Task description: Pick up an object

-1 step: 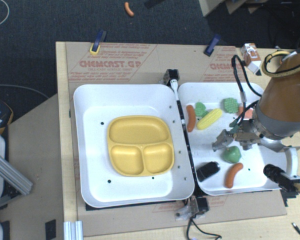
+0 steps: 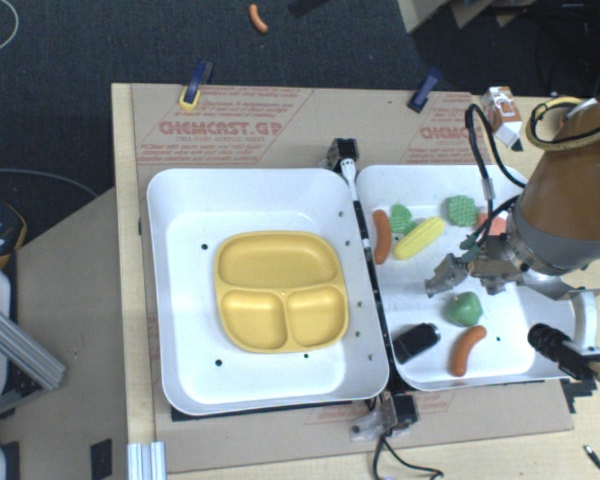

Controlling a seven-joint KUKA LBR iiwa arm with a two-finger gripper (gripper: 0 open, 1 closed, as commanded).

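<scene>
We see the arm (image 2: 565, 183) reaching in from the right over the right bin (image 2: 420, 183), its orange band uppermost and the grey wrist below it, bent down toward the bin floor. The gripper (image 2: 458, 273) hangs low at the middle of that bin, just above a green pepper-like toy (image 2: 464, 309); whether it touches the toy we cannot tell, and we cannot tell the gripper's state from this angle. Around it lie a yellow corn cob (image 2: 419, 238), an orange sausage (image 2: 381, 236) near the bin's left wall, a second sausage (image 2: 467, 350) by the front wall, two green pieces (image 2: 400, 217) (image 2: 461, 209) toward the back, and a black block (image 2: 415, 341). The left bin (image 2: 170, 268) carries a yellow divided tray (image 2: 280, 290). On the brown board (image 2: 140, 128) under the bins we read red print, "CHEMCAST G.P", partly covered by the bins.
</scene>
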